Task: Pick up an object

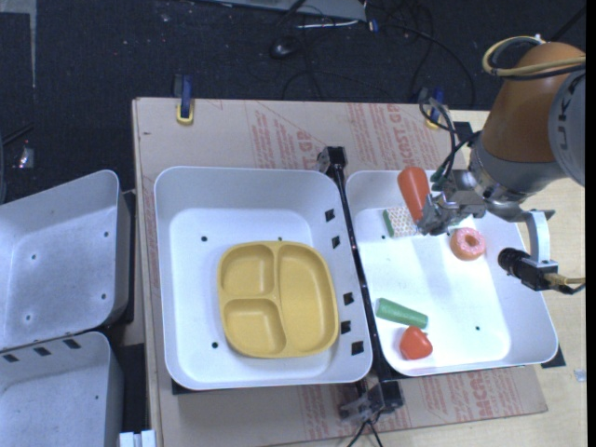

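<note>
Four small things lie in the right white bin (521,338): a long orange-red carrot toy (413,189), a pink ring donut (467,244), a green stick (401,312) and a red strawberry-shaped toy (415,344). None is lifted, so the pick is not done. The gripper (434,218) hangs by the carrot toy; its state I cannot tell. The left white bin (177,250) holds a yellow split plate (277,298).

Robotics lab, test bench setup. Plywood bench (251,119) clamped with a blue clamp (185,98) at its far left corner; two white bins (177,277) side by side; loose cables (391,35) over dark speckled floor; industrial arm (531,110) at the right edge.
</note>
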`<state>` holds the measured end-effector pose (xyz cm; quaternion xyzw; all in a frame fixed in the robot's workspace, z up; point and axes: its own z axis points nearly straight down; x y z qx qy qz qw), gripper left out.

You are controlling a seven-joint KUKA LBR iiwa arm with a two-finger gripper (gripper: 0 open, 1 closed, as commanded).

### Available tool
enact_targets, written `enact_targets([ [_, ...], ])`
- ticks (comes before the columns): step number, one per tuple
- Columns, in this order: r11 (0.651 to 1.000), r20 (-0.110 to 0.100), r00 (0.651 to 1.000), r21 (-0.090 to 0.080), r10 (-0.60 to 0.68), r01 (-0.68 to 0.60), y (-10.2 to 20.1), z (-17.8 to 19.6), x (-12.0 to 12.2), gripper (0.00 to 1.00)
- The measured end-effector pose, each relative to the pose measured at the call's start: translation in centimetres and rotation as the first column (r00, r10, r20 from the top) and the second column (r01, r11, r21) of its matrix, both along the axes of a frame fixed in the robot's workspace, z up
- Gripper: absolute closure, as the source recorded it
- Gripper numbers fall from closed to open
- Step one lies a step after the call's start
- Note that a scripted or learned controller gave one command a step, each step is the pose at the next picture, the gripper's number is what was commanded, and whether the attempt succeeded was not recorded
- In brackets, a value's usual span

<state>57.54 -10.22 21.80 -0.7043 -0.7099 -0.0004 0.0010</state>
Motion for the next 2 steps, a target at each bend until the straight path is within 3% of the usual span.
enact_targets([
  [2, 1.000, 0.002, 1.000, 0.000, 0.000, 0.000, 10.6, -0.2, 2.8, 1.00],
])
